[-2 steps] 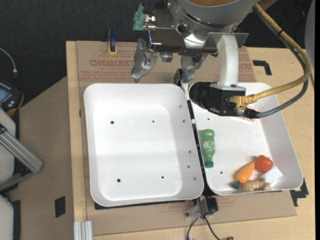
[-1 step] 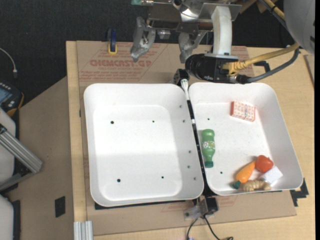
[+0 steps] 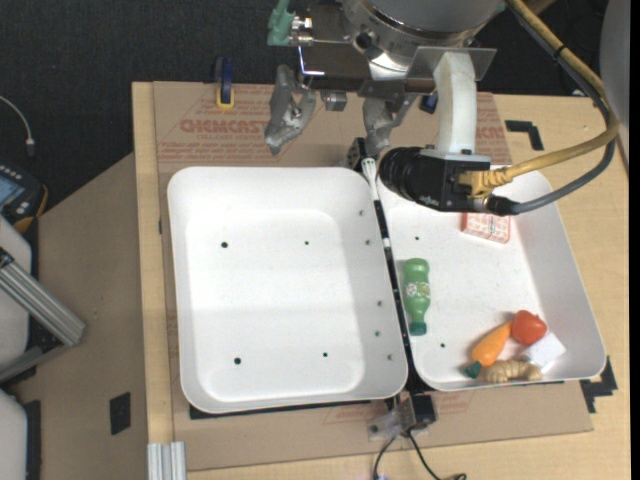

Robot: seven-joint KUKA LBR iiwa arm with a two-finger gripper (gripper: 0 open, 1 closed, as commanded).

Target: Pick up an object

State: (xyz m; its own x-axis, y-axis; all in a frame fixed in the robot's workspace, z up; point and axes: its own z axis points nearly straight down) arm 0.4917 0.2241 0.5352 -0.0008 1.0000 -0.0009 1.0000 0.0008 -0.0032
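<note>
My gripper (image 3: 331,128) hangs over the back edge of the bench, above the cardboard just behind the left bin (image 3: 200,268). Its two fingers (image 3: 285,118) stand wide apart, so it is open with nothing between them. The right bin (image 3: 570,268) holds the objects. A green bottle (image 3: 415,293) lies beside the divider. An orange carrot-like piece (image 3: 490,346), a red tomato-like piece (image 3: 528,326) and a beige knobbly piece (image 3: 510,371) cluster at the front right. A red-and-white packet (image 3: 486,226) lies near the back.
A black wrist-mounted unit (image 3: 430,178) with a yellow cable (image 3: 560,158) overhangs the back of the right bin. A small white card (image 3: 548,349) lies by the red piece. A blue-and-yellow clamp (image 3: 226,83) grips the cardboard's back edge.
</note>
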